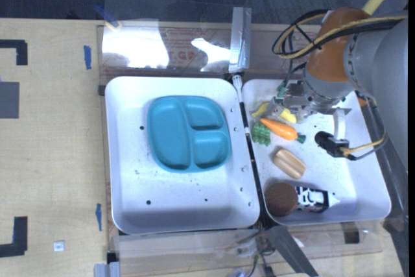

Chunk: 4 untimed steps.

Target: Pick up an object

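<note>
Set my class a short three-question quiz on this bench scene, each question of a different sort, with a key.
1. True or false: the blue plastic divided tray lies in the left white bin.
2. Multiple choice: which lies nearest the gripper? A) the round brown ball B) the orange toy carrot C) the blue plastic divided tray
3. Fill in: the tan bread-roll-shaped toy lies in the ____ white bin.

Key: 1 true; 2 B; 3 right.
</note>
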Motion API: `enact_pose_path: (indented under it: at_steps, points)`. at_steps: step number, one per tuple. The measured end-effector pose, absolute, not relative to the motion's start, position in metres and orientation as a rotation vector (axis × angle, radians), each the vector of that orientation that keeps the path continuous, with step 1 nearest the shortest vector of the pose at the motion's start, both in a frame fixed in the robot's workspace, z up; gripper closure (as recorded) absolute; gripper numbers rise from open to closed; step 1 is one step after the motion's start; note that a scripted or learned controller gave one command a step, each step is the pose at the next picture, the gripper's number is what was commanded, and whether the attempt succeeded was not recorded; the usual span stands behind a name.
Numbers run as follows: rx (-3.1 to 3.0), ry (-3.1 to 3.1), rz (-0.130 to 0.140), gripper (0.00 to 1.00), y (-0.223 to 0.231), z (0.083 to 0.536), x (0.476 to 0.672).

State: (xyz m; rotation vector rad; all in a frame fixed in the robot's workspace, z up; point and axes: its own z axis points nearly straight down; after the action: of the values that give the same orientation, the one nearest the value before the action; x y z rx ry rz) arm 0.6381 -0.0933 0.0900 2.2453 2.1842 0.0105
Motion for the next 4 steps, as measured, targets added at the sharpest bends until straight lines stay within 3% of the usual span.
enact_pose_path:
  at_steps: [1,2,3,4]
  points:
    - [2.25,2.187,0.004,0.0,-0.093,0.086,0.636]
    - [2.248,2.183,0.01,1.0,-0.094,0.099,0.638]
    - [2.177,2.251,0.016,1.0,-0.041,0.23,0.67]
    - [2.186,2.254,0.001,0.0,-0.043,0.223,0.667]
